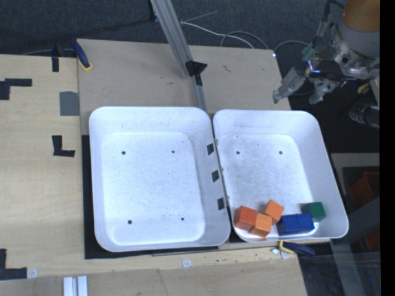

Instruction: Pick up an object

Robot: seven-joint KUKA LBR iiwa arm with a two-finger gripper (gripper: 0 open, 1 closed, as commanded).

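The blocks lie nearest, bunched in the right bin's [311, 128] near right corner: a blue block [295, 224], three orange blocks [260, 217] touching one another just left of it, and a small green block [315, 211] (at the bin wall). The hand [300, 86] hangs beyond the bin's far right corner, over the worktop's [136, 73] edge, well apart from them, its fingers [284, 90] spread and holding nothing.

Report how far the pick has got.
Nothing looks done yet. The claw hangs above the far right corner of the right bin with nothing between its fingers. The orange blocks, blue block and green block all lie along that bin's near edge. Left: move over a block, descend, grip and lift.
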